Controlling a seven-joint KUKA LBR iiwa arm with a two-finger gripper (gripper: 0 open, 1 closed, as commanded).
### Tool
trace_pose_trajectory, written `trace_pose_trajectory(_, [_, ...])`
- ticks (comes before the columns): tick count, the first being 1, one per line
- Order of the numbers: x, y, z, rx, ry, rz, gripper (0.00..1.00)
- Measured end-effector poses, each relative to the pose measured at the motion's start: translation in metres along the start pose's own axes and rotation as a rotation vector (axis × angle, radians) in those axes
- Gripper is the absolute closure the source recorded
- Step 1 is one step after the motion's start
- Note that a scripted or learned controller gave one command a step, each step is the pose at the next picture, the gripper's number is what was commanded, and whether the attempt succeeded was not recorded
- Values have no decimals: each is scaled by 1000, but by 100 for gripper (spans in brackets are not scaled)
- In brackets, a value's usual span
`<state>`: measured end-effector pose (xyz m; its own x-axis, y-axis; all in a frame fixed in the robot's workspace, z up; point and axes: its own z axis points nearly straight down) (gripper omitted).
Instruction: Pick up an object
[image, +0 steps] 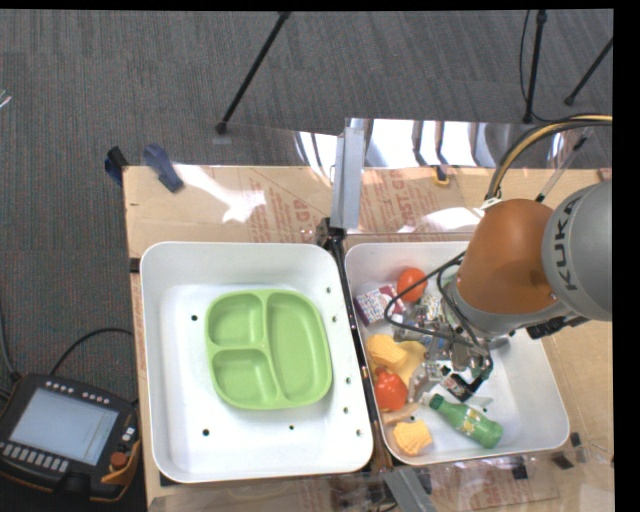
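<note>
My gripper (443, 362) hangs low in the right bin (545, 385), below the orange wrist band. It is over the middle of a cluster of small things. A yellow piece (386, 351) lies just to its left and a red piece (390, 389) to its lower left. A green bottle (467, 421) lies on its side just below the gripper. An orange-red ball (411, 283) and a small printed packet (374, 301) sit toward the bin's back left. Another yellow piece (411, 437) rests at the front edge.
The left bin (165, 300) holds a green divided plate (268, 348). A metal post (346, 180) stands behind the wall between the bins. A teach pendant (65, 432) lies on the floor at the lower left.
</note>
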<state>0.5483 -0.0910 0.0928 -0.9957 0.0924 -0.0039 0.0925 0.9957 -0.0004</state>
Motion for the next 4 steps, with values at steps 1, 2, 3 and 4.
trace_pose_trajectory(1, [-50, -2, 0, -1, -2, 153, 0])
trace_pose_trajectory(2, [19, -11, 0, -1, -6, 283, 0])
trace_pose_trajectory(3, [-44, 2, -1, -1, -8, 422, 0])
trace_pose_trajectory(4, [-40, 6, 1, 1, -5, 478, 0])
